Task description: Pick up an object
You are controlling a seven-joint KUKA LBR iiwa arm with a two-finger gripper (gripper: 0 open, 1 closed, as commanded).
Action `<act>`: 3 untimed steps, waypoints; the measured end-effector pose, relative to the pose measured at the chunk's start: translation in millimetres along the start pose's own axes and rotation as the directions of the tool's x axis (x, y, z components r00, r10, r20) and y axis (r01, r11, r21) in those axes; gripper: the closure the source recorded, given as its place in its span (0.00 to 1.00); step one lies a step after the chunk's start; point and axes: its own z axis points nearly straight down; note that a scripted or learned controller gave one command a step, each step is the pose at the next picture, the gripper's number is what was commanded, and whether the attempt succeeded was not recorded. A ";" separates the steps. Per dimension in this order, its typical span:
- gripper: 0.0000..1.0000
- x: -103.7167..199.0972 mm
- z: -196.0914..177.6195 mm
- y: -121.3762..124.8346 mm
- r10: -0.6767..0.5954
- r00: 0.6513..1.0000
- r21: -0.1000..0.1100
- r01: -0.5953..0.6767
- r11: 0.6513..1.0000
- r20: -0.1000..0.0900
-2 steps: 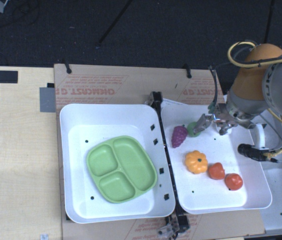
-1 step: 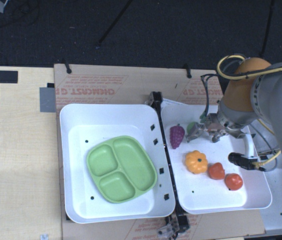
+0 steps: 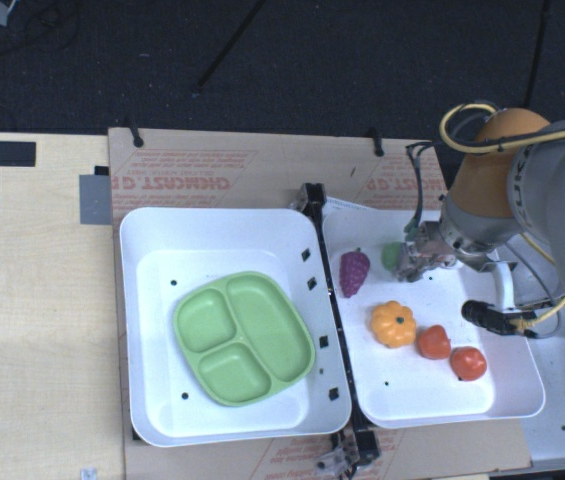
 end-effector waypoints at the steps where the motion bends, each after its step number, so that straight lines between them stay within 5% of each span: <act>1: 1.00 -0.2 -64.0 0.1 -0.003 1.000 -0.007 0.003 1.000 0.002; 3: 1.00 -1.4 -160.2 -0.5 -0.004 1.000 -0.007 0.004 1.000 0.002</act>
